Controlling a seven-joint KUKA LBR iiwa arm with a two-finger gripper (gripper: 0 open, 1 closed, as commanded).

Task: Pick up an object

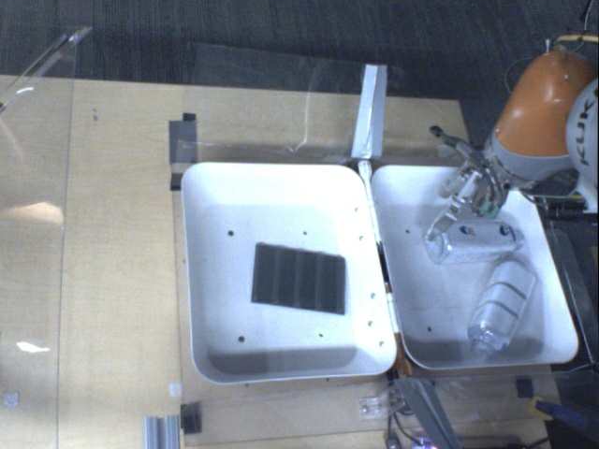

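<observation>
Nearest the lens, low in the right bin (pixel 552 349): clear plastic bottle (pixel 501 304) on its side, cap end toward the front wall, body slanting up toward a pale grey handled object (pixel 471 241) lying flat just above it; the two close, contact impossible to judge. Poised over that grey object, gripper (pixel 465 206) at the end of the grey arm with its orange band (pixel 541 106), reaching in from the right; fingers angled down and left toward the object's rounded end, apparently spread a little, nothing seen between them; true gap hard to read against the white floor. Across the divider, left bin (pixel 201 251) holding one dark ribbed rectangular pad (pixel 299 277), flat and near the middle, well apart from every wall. Likely reasoning behind the pose: grey object closest to the arm's entry side and sitting in the open upper half of its bin, so a descent from above meets little obstruction. Room for moving: bare floor to the left of the grey object up to the divider wall; tighter on the right, where the bin's rim runs near the wrist; bottle crowding the lower right corner, liable to roll if nudged. Pick not yet made, by the look of things; target probably the grey object, still resting on the bin floor under the fingertips.
</observation>
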